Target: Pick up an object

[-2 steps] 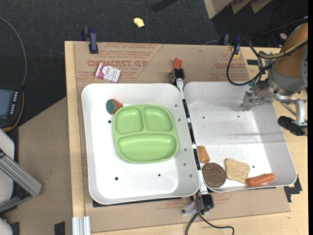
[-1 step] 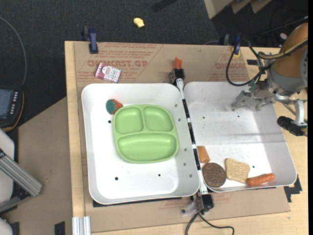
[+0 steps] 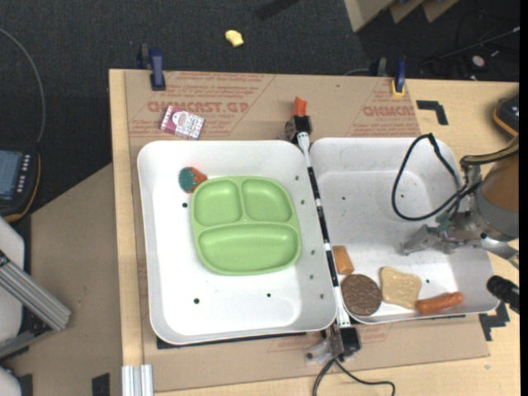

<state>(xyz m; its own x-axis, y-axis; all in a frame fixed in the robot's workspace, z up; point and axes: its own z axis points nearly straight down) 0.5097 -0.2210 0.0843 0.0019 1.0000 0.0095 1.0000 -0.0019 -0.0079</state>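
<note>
You've got dark carpet floor [image 3: 74, 31] around the cardboard-topped bench [image 3: 247, 97], a yellow scrap [image 3: 235, 37] lying on it.

2 white bins [image 3: 165, 246], 1 green divided plate [image 3: 245, 225], 1 round brown cookie [image 3: 361, 294], 1 toast slice [image 3: 400, 286], 1 sausage [image 3: 440, 304], 1 small orange block [image 3: 342, 260], 1 small round toy [image 3: 192, 179].
</note>
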